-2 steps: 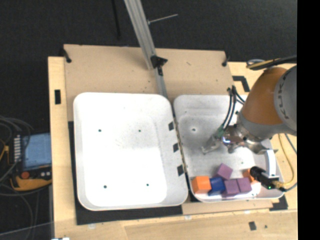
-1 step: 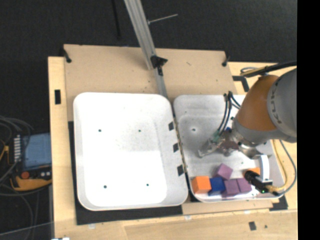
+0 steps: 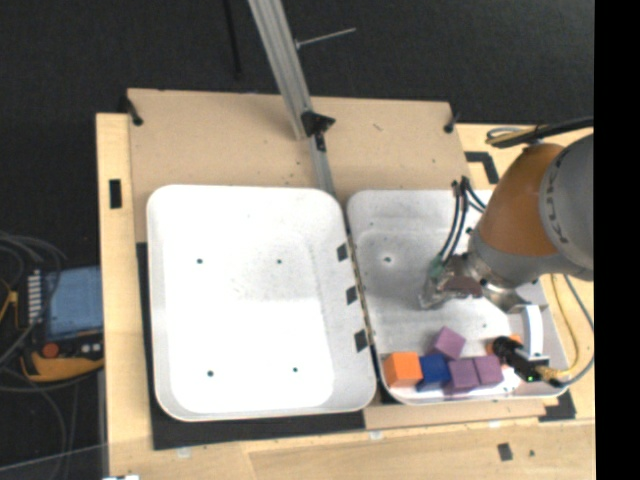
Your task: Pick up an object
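Five small blocks sit bunched in the near corner of the right bin [image 3: 400, 228]: an orange block [image 3: 404, 368], a blue block [image 3: 434, 368] touching it, and three purple blocks, one [image 3: 450, 343] a bit farther back and two [image 3: 464, 373] [image 3: 487, 369] side by side at the front wall. They look like foam or light wood cubes, so I think they are light, firm and not easy to break. Their flat sides should be good to pinch, and they do not look slippery. The farther-back purple block looks like the easiest one to take, because it has free space around it; grab it across two flat sides that face away from each other. The others are packed tight, so a finger may not fit between them. The gripper [image 3: 437, 293] hangs over the middle of the right bin, just behind the blocks and not touching any of them. It is small and dark here, so how far it is spread cannot be told. No block is seen in it. The left bin [image 3: 240, 298] sits next to it, white and bare.
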`<action>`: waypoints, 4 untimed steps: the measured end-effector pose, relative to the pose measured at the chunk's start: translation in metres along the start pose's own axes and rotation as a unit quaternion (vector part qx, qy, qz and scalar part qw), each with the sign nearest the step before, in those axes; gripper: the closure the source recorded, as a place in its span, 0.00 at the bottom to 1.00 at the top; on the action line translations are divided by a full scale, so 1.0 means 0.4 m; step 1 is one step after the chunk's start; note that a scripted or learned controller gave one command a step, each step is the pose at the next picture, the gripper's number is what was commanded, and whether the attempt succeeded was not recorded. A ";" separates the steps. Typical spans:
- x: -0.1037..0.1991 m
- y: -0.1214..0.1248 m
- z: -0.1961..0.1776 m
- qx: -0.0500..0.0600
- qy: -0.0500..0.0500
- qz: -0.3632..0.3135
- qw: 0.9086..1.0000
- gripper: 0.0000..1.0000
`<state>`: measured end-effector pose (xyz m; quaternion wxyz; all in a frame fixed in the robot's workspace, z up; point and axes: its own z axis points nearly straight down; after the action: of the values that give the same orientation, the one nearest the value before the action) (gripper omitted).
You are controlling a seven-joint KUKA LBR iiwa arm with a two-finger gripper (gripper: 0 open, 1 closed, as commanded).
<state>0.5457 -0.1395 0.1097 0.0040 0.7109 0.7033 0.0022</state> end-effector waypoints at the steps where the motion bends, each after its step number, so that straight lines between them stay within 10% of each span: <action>1: 0.007 0.004 -0.158 0.001 0.000 -0.007 1.000 1.00; 3: 0.030 0.029 -0.454 0.000 0.000 -0.007 1.000 1.00; 4: 0.140 0.056 -0.408 0.005 0.001 -0.008 1.000 1.00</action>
<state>0.5674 -0.0835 0.2728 -0.0005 0.7052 0.7090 -0.0003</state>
